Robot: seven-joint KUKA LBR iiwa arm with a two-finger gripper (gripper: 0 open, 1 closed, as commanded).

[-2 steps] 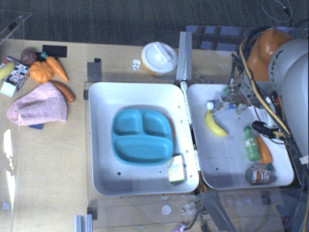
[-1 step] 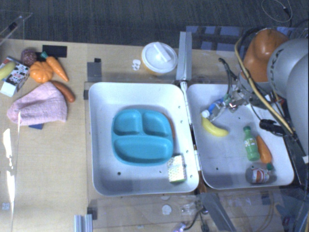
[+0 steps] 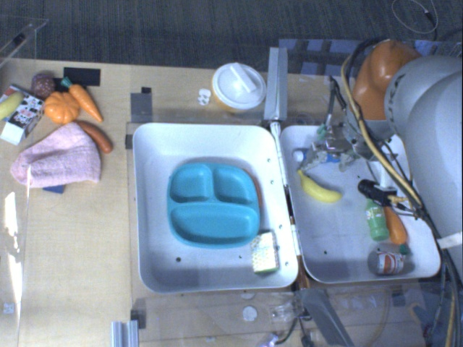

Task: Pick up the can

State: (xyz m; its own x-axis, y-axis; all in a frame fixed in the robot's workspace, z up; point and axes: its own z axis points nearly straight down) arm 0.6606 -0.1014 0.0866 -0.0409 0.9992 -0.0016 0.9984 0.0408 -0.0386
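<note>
Can waits at the right bin's near edge

Left to right: the banana [image 3: 320,189] and gripper [image 3: 327,150] sit by the right bin's [image 3: 318,262] far-left corner, jaw state unclear; the can [image 3: 389,262] lies sideways near its front-right corner, so I would approach from above, clearing the green bottle [image 3: 376,221].

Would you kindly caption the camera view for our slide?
Gripper hovers above the banana in the right bin, far from the can.
</note>
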